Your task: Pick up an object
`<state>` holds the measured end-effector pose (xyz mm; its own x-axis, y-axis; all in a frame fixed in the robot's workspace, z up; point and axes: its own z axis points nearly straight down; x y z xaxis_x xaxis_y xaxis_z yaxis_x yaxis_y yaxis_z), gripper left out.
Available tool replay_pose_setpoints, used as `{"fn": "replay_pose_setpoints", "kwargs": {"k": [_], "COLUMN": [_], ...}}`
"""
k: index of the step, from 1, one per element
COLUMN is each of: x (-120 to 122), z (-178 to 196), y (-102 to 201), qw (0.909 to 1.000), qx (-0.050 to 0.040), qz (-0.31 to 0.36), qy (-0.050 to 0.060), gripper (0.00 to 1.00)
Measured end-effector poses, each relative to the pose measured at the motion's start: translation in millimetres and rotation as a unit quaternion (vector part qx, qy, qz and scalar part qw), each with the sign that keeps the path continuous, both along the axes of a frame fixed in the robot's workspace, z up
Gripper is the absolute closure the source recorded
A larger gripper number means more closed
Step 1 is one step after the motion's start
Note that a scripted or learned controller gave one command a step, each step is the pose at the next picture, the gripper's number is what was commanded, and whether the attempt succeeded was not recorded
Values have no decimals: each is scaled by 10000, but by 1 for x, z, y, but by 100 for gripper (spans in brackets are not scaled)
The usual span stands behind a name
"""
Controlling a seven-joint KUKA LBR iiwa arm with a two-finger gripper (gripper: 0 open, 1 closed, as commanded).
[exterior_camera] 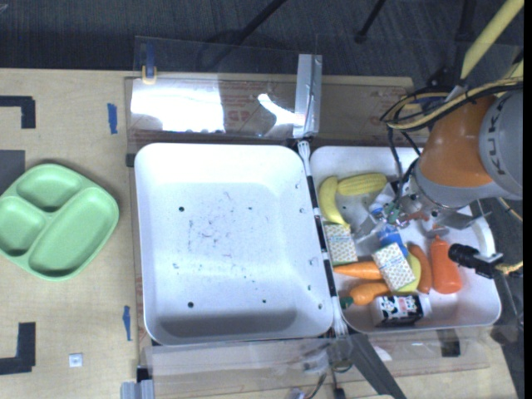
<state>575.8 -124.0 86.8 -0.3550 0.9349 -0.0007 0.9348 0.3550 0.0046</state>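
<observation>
- Arm (pixel 465 152) reaches over right bin (pixel 490 306); gripper (pixel 397 213) sits low among the clutter. Cannot tell its state.
- Objects all crowd the right bin; nothing visibly held.
- Count: two bins, left bin (pixel 224 239) bare. One banana (pixel 331 199), one corn (pixel 362 184), two carrots (pixel 359 269), one cow-print can (pixel 397 307), one orange-red bottle (pixel 445 268), two patterned packets (pixel 392 264). One green tray (pixel 54 220) on the bench.
- Risk: pieces lie touching and overlapping, so a close may catch two, or an edge only, and slip.
- Risk: round produce likely rolls under pressure.
- Risk: items near the wall leave little room.
</observation>
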Motion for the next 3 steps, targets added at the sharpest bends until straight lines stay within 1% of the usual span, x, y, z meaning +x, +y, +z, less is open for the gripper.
{"fn": "replay_pose_setpoints", "kwargs": {"k": [1,2,3], "x": [2,4,16], "z": [1,12,137], "y": [6,6,18], "qw": [9997,9997,9999], "qx": [-27,-18,-8], "qz": [243,234,166], "qy": [-6,-32,9], "gripper": [0,100,100]}}
